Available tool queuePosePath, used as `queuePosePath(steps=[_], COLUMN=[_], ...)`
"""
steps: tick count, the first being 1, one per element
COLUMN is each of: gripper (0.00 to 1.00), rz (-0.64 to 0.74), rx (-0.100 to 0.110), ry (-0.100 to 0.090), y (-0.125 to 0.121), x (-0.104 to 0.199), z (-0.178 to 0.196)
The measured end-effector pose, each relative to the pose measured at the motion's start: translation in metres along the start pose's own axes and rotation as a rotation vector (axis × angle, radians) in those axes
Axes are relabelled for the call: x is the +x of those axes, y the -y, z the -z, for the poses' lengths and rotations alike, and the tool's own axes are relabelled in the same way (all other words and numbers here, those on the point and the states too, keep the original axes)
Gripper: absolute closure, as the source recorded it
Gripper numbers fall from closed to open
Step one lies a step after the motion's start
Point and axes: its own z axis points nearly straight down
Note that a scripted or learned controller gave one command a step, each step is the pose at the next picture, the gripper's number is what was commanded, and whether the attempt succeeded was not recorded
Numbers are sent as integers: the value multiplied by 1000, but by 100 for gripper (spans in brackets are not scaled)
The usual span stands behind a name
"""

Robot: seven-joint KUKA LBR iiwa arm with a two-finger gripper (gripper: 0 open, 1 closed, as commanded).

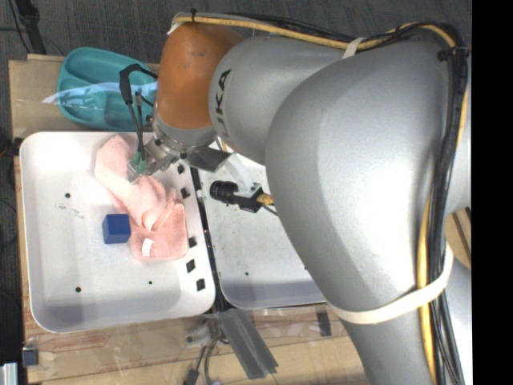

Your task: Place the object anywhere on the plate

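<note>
Pink cloth (144, 203) lies right under our tool (138, 167), whose tip meets its upper folds; whether the tool is open or closed we cannot tell. A blue block (116, 228) sits below the tool, against the cloth. We judge the block the object, so we should centre over it and avoid snagging cloth. No plate is distinguishable; the arm (345, 159) hides much of the right bin (256, 291).
</note>
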Motion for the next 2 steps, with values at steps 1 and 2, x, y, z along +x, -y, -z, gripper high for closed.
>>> queuePosePath(steps=[1, 2], gripper=[100, 100], rz=[143, 190], rx=[3, 1], ry=[-2, 0], y=[11, -11], x=[56, 35], z=[8, -25])
